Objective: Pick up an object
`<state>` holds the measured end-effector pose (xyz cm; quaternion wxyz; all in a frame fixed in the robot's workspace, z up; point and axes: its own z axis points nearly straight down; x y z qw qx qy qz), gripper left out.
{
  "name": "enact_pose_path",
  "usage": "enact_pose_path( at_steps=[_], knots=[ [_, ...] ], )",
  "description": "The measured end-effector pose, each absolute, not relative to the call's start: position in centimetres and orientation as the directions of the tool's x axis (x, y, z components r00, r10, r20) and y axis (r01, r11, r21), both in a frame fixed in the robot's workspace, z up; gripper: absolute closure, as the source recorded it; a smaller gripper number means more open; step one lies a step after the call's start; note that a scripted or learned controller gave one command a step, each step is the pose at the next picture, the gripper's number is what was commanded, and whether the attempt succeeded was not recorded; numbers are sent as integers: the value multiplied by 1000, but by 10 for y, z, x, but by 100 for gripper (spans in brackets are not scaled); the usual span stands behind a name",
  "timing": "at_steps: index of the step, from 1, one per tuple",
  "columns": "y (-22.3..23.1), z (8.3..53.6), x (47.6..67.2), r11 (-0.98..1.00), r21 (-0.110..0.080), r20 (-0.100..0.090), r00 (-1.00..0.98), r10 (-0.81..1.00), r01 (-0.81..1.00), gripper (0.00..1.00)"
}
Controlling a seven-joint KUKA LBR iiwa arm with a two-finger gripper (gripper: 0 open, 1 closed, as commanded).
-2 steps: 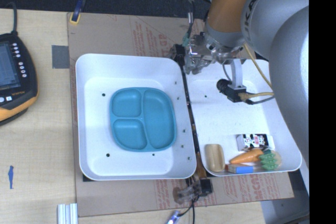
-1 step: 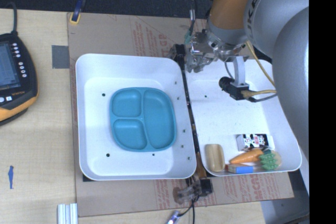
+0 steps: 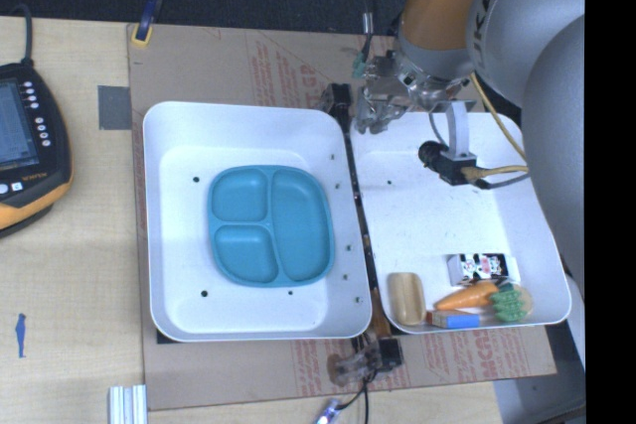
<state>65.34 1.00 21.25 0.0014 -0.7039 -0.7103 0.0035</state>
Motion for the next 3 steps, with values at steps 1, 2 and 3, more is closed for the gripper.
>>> enact_pose_path(
  at_steps=[1,2,3],
  knots=[
    [9,223,654,10,-6,-3,-10,1000,1000,100],
    [66,203,656,6,-6,-2,-6,1000,1000,100],
    [129,186,645,8,-8,-2,-8,1000,1000,100]
  ],
)
